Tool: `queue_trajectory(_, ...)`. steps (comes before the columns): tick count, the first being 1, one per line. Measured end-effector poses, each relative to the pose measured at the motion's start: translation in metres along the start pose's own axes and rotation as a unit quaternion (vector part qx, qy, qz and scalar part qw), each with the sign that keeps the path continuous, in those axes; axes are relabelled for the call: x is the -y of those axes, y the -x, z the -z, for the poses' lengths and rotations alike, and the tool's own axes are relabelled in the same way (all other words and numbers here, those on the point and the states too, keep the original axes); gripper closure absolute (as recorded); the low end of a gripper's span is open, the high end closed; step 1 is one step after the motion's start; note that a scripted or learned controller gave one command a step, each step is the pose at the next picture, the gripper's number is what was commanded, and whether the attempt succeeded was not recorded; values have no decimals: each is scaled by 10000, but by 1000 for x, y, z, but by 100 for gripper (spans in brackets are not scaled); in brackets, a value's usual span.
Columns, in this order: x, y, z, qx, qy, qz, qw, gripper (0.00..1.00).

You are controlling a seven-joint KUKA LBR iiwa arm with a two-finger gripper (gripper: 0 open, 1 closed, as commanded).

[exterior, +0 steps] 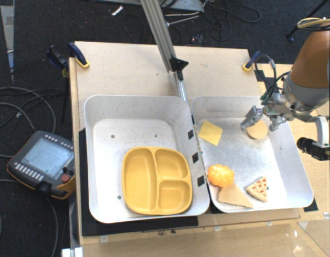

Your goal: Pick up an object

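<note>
Objects lie mostly in the right bin [293, 159]; going left to right, the left bin [100, 143] holds a yellow divided tray [156, 181] with bare floor around it. Past the shared wall sit a yellow cheese slice [210, 133], an orange [220, 175] touching a tan wedge [233, 197], and a pizza slice [258, 189] near the front edge. The gripper [256, 121] hangs spread wide over a pale round piece [256, 131], partly hidden, unidentifiable. The tabletop [127, 68] behind is bare.
</note>
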State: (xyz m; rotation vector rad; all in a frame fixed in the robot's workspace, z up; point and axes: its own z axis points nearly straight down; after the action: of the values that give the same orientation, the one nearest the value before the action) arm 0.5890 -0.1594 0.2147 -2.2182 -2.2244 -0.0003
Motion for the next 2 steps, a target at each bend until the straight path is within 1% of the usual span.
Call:
queue_trajectory(1,0,0,0,0,0,-3,10000,0)
queue_trajectory(2,3,-10,-52,-3,-25,0,10000,0)
